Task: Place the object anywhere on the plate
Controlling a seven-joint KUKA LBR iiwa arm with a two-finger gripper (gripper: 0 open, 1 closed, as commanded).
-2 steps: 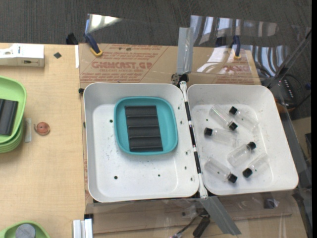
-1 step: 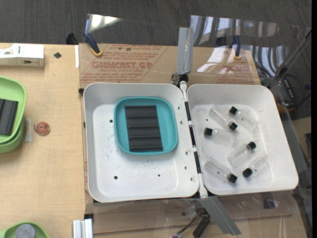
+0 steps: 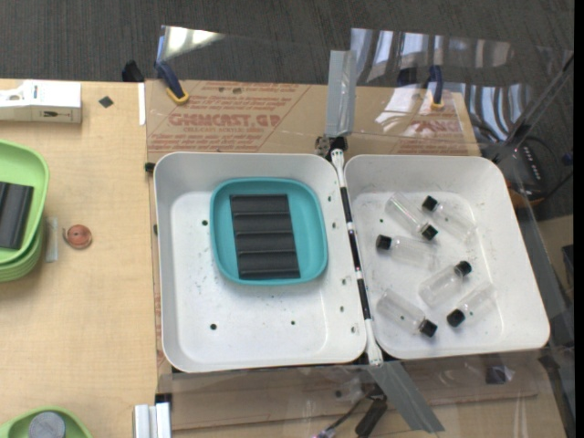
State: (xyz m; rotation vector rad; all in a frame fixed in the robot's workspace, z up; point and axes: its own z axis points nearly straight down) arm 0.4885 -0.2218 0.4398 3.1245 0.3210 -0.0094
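A teal plate point(image 3: 224, 245) with a dark ribbed insert lies in the left white bin point(image 3: 182, 327), toward its back. The right white bin point(image 3: 511, 327) holds several clear plastic vials with black caps, scattered loosely: one point(image 3: 408, 217) near the back, one point(image 3: 445, 281) at centre right, one point(image 3: 404, 315) near the front.
Brown cardboard point(image 3: 228, 117) and clear plastic sheets with clamps stand behind the bins. A green dish point(image 3: 23, 213) sits at the bench's far left, a small brown disc point(image 3: 78, 235) beside it, and a white box point(image 3: 41, 101) at the back left.
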